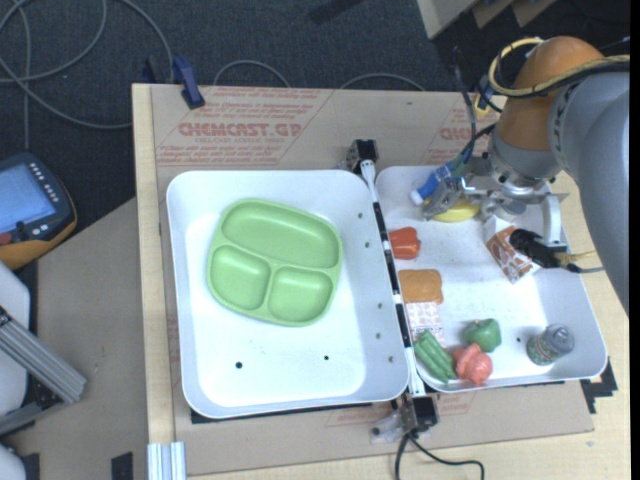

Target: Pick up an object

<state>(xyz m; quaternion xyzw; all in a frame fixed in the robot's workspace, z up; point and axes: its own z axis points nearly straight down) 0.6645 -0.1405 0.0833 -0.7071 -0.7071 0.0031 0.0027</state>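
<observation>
yellow object (pixel 458 211) lies at the far edge of the right bin (pixel 590 313); the gripper (pixel 462 194) sits low over it, likely for grasping, but its state i cannot tell.

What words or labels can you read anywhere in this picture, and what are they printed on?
"CHEMCAST GP": red print on the brown board under the two white bins, repeated in rows.
Smaller red lines around it: too blurred to read.
Red and white packet in the right bin: print too small to read.
Blue screen of the handheld device at left: unreadable.
</observation>
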